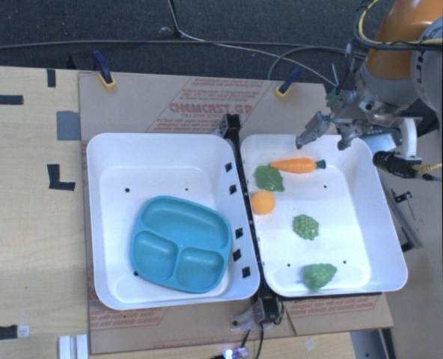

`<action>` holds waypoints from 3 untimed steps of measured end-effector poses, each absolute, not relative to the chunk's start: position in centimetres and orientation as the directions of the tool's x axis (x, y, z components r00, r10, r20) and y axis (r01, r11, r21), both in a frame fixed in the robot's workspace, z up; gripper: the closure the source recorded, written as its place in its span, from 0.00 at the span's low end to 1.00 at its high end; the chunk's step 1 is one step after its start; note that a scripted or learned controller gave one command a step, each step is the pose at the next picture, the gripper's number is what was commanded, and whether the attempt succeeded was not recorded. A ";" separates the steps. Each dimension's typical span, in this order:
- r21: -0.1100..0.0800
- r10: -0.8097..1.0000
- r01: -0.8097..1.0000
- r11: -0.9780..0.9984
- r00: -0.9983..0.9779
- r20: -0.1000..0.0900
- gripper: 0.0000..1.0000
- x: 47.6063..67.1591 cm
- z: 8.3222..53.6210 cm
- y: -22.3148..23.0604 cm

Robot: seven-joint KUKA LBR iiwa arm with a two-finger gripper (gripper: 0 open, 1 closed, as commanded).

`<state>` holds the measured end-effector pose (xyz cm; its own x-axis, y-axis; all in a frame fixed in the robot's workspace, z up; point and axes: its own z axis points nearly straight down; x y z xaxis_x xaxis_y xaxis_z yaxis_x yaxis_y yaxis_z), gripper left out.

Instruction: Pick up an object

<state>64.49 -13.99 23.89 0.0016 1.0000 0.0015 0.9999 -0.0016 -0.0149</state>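
Camera view shows the gripper [321, 142] hovering over the far edge of the right bin [360, 200], jaws spread wide and empty — the carrot [295, 166] lies just beside it, so a short straight descent, jaws astride its narrow width, looks the surest grasp.

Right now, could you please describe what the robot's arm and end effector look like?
The arm is grey and rounded, with a glossy orange band bulging above the wrist. Thin cables loop beside that band. The end effector is grey metal and ends in two slim, dark-grey fingers.
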 end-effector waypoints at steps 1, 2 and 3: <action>-0.001 1.000 1.000 0.002 -0.002 0.000 0.00 64.7 24.8 -13.9; -0.005 1.000 1.000 0.002 -0.002 -0.001 0.00 64.4 18.5 -13.6; -0.003 1.000 1.000 0.001 -0.001 -0.002 0.00 64.4 12.7 -14.4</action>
